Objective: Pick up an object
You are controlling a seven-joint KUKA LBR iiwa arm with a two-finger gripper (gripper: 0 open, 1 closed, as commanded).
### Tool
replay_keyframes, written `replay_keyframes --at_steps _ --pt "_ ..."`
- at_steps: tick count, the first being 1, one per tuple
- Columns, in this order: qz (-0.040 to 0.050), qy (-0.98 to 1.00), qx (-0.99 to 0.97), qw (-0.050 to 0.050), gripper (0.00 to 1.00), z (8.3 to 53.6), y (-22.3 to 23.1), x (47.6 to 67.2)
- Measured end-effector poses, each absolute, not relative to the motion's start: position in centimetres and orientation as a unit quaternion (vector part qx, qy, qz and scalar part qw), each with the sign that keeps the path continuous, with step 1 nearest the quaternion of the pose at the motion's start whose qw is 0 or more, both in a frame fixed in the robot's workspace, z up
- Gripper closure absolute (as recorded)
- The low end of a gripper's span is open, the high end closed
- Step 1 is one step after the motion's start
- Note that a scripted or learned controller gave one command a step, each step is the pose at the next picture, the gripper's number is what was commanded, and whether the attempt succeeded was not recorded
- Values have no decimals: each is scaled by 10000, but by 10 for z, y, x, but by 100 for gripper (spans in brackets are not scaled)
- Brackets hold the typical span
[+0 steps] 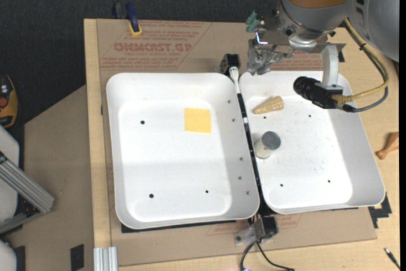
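Gripper hangs over the far rim of the right bin, nothing between its jaws; whether they are parted, cannot tell. Inside that bin: tan cone near the far rim, grey cylinder just nearer. Yellow square lies in the left bin.

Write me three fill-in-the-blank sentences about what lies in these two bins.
1. The yellow square lies in the ____ bin.
2. The tan cone lies in the ____ bin, farther from the camera than the grey cylinder.
3. The right bin holds ____ loose objects.

Missing words: left; right; two
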State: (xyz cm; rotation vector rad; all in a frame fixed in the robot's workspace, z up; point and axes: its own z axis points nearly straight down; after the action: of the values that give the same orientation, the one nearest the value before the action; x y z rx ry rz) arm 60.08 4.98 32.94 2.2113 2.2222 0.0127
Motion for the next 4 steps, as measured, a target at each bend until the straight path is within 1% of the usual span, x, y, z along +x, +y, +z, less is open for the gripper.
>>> replay_keyframes --at_steps 1,2,3,4 --pt "-25 7109 7032 -41 100 244 154 599" --pt "27 7099 7043 3 100 237 230 648" --pt "-4 7065 7077 -5 100 259 207 637" --pt "92 7083 7058 53 100 408 220 668"
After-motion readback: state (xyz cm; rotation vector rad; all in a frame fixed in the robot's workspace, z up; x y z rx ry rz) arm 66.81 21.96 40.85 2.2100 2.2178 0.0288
